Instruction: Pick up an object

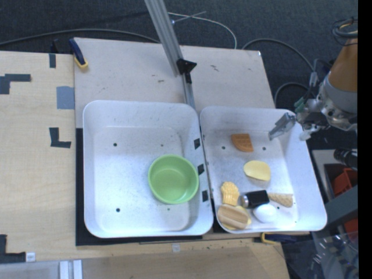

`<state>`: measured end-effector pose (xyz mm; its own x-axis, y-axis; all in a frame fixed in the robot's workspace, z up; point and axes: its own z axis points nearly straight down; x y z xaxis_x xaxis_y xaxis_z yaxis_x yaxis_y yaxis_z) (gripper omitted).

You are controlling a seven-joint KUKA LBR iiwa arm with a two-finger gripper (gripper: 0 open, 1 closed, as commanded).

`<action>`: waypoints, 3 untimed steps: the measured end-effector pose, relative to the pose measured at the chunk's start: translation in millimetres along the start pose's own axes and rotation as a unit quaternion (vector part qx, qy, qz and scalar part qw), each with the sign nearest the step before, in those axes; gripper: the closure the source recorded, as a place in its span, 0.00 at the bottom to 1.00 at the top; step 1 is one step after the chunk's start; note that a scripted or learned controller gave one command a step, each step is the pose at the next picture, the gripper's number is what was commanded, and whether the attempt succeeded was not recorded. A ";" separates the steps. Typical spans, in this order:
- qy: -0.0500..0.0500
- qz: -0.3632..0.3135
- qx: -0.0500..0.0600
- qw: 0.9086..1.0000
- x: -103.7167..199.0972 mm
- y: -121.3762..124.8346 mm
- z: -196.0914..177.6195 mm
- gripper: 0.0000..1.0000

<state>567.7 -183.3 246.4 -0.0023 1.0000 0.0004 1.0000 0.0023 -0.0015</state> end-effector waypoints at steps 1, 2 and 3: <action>0.000 0.000 0.000 1.000 0.0 0.0 0.0 0.00; 0.000 0.000 0.002 1.000 0.9 0.3 43.4 0.00; 0.000 0.001 0.003 1.000 -6.6 -0.1 91.4 0.00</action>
<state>567.5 -189.8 155.0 -0.0006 1.0000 0.0001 1.0000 0.0006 -0.0066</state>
